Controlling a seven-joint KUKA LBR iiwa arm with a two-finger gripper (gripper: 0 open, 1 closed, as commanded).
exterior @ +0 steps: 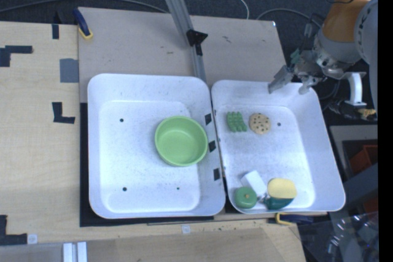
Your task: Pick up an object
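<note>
Two shallow white bins side by side on the bench (141, 49), meeting along a shared inner rim. In the left bin (104, 132), a green bowl (180, 141) upright toward the right side, mouth up, well apart from everything else. In the right bin (307, 144), a ridged green piece (236, 121) and a cookie (260, 123) just beside each other near the far left part of the floor, both flat and with open floor around them, so likely easy to reach from above. At the near edge, a crowded cluster: a white block (253, 181), a round green piece (245, 197) and a yellow piece (282, 188) on a dark green one (279, 202), touching or nearly so, pressed against the rim and probably harder to grip cleanly. The hand (290, 78) over the far right corner of the right bin, tilted down, two fingers (277, 81) spread apart and nothing between them, so released and idle. Well apart from every candidate; no pick begun yet. Nearest targets seemingly the cookie and the ridged green piece, a short reach to the left and nearer. A slanted metal pole (175, 3) above the far side of the bins, clear of the hand.
</note>
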